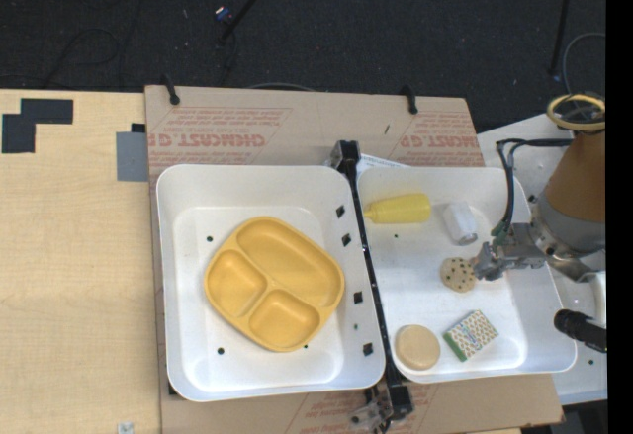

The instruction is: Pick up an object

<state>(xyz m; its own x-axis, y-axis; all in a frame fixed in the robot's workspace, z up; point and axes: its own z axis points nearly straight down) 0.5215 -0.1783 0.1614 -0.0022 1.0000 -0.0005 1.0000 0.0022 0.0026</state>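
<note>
My hand (487, 262) sits low at the right bin's (539, 348) right side, just beside the spotted cookie (456, 274), the nearest object to pick up, though I cannot tell how wide my hand is.

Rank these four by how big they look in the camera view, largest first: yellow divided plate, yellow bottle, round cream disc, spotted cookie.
1. yellow divided plate, by far the largest.
2. yellow bottle.
3. round cream disc, close to the bottle in area, so this order is unsure.
4. spotted cookie, smallest.
</note>
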